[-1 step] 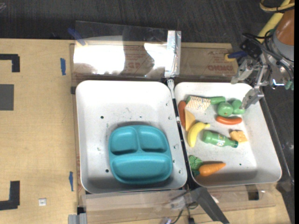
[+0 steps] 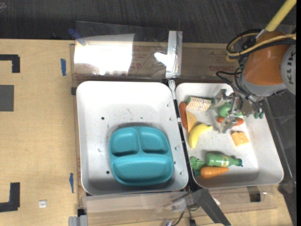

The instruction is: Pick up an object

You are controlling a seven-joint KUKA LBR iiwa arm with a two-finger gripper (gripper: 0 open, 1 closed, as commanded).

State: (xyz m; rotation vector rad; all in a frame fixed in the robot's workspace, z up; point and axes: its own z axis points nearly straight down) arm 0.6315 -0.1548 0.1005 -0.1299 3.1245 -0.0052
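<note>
A robot gripper (image 2: 229, 113) hangs low in the right bin (image 2: 268, 171) beside a yellow banana (image 2: 198, 133); its finger state cannot be told.

Floor: you see dark grey ribbed carpet (image 2: 141, 6) across the top of the view.
Bench: you face a light tan wooden benchtop (image 2: 37, 126) that fills the left side.
Markings: black tape corner marks (image 2: 13, 62) sit near the left edge; short blue tape strips (image 2: 63, 67) lie beside the bin area.
Panel: a clear plastic sheet (image 2: 108, 55) lies behind the bins and throws back a bright white glare.
Bracket: an upright silver metal strip (image 2: 174, 53) stands at the right end of the sheet.
Light: lighting comes from overhead and is even.
</note>
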